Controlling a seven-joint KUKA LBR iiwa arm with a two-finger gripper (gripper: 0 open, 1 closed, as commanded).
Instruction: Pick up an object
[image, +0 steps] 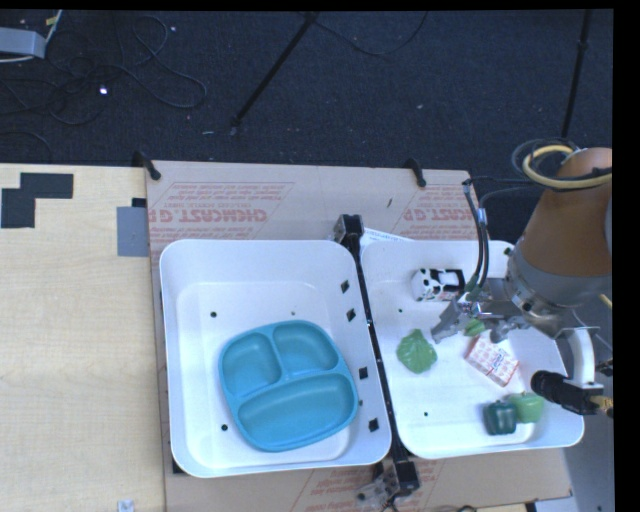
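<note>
Two white bins (190, 290) side by side on cardboard sheet (230, 205) atop pale wood bench (70, 350). Blue divided plate (288, 385) lying flat in left bin. Dark floor (300, 80) with cables beyond bench.

The cardboard sheet (225, 205) under the bins bears upside-down red print, seemingly "CHEMCRAFT".

A pale wooden bench top (70, 340) fills the left, marked with black and grey patches at its far edge. Brown printed cardboard (250, 205) lies under the bins. Beyond, a dark floor (350, 90) carries loose cables (130, 60) and a thin stand leg (275, 70).
</note>
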